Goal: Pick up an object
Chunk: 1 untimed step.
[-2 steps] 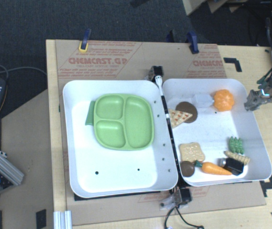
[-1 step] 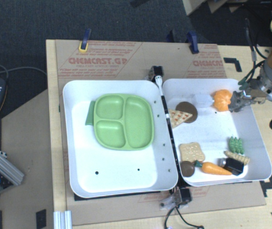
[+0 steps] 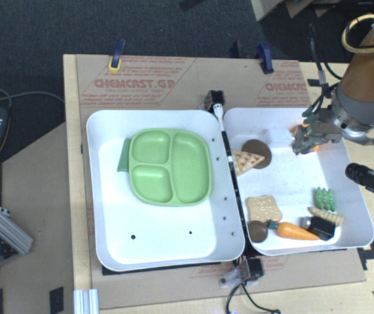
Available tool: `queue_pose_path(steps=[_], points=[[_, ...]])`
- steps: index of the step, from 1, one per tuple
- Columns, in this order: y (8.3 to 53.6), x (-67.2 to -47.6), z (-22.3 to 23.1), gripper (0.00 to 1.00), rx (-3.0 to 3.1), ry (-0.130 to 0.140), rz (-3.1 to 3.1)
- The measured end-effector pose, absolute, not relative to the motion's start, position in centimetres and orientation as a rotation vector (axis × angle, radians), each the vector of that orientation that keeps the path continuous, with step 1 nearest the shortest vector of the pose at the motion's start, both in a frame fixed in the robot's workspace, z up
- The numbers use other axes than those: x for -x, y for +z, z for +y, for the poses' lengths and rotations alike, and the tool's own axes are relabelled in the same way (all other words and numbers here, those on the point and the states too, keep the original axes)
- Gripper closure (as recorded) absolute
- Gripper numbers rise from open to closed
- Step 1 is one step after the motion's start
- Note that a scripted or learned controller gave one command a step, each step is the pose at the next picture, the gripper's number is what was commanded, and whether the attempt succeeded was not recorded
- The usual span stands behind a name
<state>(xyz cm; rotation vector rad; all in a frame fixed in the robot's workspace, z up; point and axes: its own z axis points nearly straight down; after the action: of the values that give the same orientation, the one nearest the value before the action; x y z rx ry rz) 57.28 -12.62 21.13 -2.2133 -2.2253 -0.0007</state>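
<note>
Objects: 1 carrot [image 3: 297,231], 1 cracker [image 3: 264,208], 1 pizza slice [image 3: 246,160], 1 green tray [image 3: 170,166], 2 bins [image 3: 108,195]; hand [image 3: 304,142] grip state unclear.

Bench [image 3: 173,77] bears 2 white bins [image 3: 108,175], side by side.

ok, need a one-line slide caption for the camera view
KUKA end effector hovers over the right bin of toy food; green divided plate sits in the left bin.
</note>
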Motion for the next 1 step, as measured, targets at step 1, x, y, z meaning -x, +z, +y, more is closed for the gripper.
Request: queue_pose_path(steps=[1], points=[[20.60,-57.89,-6.89,1.00,2.211,-0.001,-2.227]])
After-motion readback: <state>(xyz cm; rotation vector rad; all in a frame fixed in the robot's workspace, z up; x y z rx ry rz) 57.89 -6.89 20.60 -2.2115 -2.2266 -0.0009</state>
